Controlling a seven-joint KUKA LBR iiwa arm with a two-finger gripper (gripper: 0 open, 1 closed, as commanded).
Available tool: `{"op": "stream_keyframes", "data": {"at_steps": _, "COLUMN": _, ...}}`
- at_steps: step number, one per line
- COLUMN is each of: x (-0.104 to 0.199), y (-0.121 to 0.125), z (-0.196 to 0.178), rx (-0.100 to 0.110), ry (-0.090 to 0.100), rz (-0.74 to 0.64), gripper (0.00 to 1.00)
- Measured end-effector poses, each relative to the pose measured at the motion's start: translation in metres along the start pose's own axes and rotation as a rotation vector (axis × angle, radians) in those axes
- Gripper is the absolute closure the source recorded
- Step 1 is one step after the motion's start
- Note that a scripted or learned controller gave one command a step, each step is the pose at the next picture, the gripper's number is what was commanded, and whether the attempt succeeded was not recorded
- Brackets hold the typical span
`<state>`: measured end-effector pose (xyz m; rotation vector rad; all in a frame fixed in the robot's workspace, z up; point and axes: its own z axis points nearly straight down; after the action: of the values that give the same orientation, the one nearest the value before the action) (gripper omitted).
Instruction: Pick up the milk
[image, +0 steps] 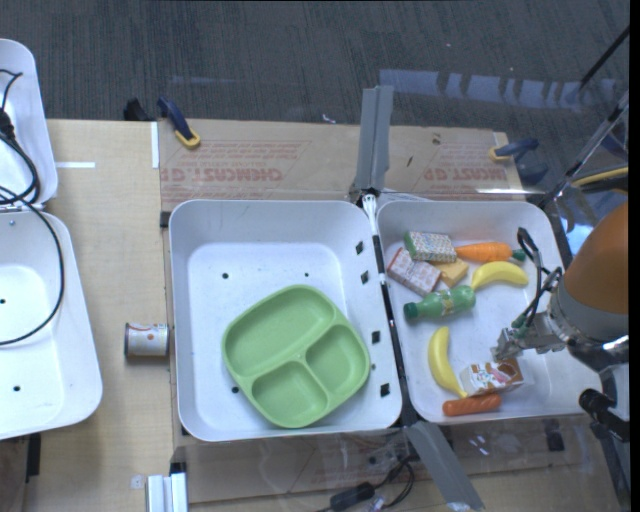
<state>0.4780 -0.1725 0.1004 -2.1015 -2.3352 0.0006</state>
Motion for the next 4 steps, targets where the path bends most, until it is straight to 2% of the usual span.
{"op": "stream_keyframes", "data": {"at_steps": 1, "x": -0.0007, "y": -0.0013, "z": 0.0094, "rx": 0.002, "ry": 0.002, "rz": 0.063, "gripper": 1.0}}
{"op": "stream_keyframes", "data": {"at_steps": 2, "x": -0.0006, "y": -0.0012, "z": 0.0093, "rx": 0.002, "ry": 0.001, "rz": 0.063, "gripper": 0.0}}
{"op": "stream_keyframes", "data": {"at_steps": 4, "x": -0.0006, "y": -0.0012, "z": 0.0093, "rx": 0.002, "ry": 0.001, "rz": 0.063, "gripper": 0.0}}
